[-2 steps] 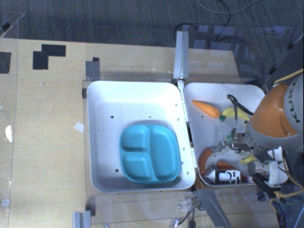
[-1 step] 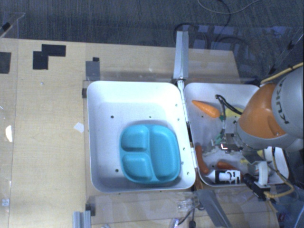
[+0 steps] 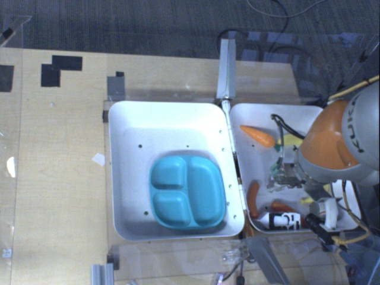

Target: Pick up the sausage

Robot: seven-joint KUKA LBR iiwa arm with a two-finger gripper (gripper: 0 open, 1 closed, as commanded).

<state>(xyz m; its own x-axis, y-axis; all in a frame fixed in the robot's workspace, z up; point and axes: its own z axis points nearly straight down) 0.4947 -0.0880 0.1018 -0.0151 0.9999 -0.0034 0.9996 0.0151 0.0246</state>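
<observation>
Against the right bin's (image 3: pixel 237 159) left wall lies one reddish-brown sausage (image 3: pixel 253 197), slim and upright. One carrot (image 3: pixel 257 136), one bottle (image 3: pixel 284 221). Gripper (image 3: pixel 284 176) hovers nearby; its grip is unclear.

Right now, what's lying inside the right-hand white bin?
Inside the right-hand white bin: an orange carrot near the far wall, a brown-red sausage by the left wall, and a black bottle with white label along the near wall. The grey-and-orange arm hides the right part.
</observation>
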